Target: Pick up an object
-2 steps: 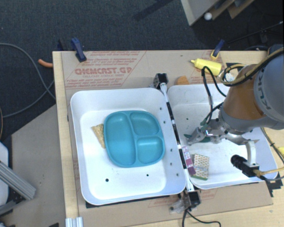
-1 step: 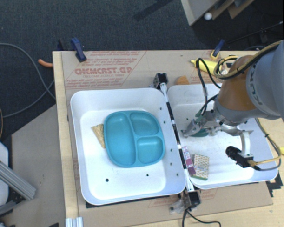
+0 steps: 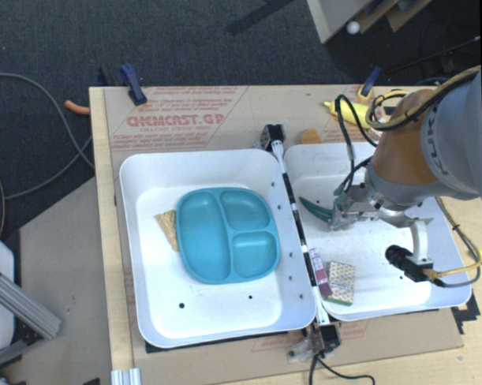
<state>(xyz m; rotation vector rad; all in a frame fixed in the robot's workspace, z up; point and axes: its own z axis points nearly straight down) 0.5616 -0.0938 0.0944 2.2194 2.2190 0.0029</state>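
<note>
My tool hovers low over the dark green thin object in the right white bin; nothing lifted yet, grip state unclear.

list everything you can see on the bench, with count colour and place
shallow white plastic bins: 2, white, side by side on the bench
teal divided plastic plate: 1, teal, three compartments, middle of the left bin
tan sponge-like square: 1, tan, left bin, partly under the plate's left edge
dark green flat object: 1, dark green, right bin, by the tool
patterned small packet: 1, speckled tan with a purple edge, near corner of the right bin by the divider
blue clamps: 2, blue, far edge of the bench
brown cardboard sheet: 1, brown with red print, under the bins
grey arm with orange band: 1, reaching in over the right bin
tool: 1, grey metal, low over the right bin next to the green object
</note>
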